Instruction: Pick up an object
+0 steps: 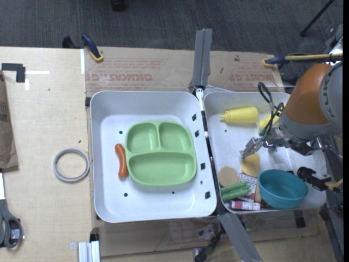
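End effector [254, 146] low over rt bin [218, 124]

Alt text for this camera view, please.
The gripper hovers low in the right bin near a yellow bottle and blue bowl. The left bin holds a green divided tray beside an orange sausage.

overhead slanted view, both bins [98, 146]

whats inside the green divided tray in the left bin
Nothing shows in the green tray's three compartments. An orange hot dog lies beside it, outside. Anything beneath the tray is covered.
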Motion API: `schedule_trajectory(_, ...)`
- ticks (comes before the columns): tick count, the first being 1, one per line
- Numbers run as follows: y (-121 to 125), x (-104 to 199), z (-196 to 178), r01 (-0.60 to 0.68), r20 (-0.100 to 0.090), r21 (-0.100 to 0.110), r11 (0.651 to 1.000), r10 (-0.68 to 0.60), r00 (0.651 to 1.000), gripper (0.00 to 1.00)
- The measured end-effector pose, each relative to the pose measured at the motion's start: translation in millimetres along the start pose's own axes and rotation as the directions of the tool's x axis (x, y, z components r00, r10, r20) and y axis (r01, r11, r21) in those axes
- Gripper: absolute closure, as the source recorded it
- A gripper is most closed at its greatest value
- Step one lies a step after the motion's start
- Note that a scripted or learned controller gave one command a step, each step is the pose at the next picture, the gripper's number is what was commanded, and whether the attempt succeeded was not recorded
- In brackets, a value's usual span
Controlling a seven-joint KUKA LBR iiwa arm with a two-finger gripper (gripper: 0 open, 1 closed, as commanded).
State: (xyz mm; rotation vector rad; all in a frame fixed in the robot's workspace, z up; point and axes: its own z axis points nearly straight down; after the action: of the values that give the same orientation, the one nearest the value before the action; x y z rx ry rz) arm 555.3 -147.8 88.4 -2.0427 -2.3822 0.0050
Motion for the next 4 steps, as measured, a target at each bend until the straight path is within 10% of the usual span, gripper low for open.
schedule_trajectory(1, -0.4, -1.1, -6.0, 0.002, -0.001, 0.004, 1.000, -0.002, 1.000, 1.00)
schedule_trajectory(2, -2.0, -6.8, -0.8, -0.102, -0.001, 0.000, 0.995, 0.102, 0.995, 1.00)
schedule_trajectory(3, -2.1, -6.7, -0.7, -0.102, -0.001, 0.000, 0.995, 0.102, 0.995, 0.00)
schedule_trajectory(4, 45.8, -7.5, -0.5, -0.090, 0.001, -0.001, 0.996, 0.090, 0.996, 0.00)
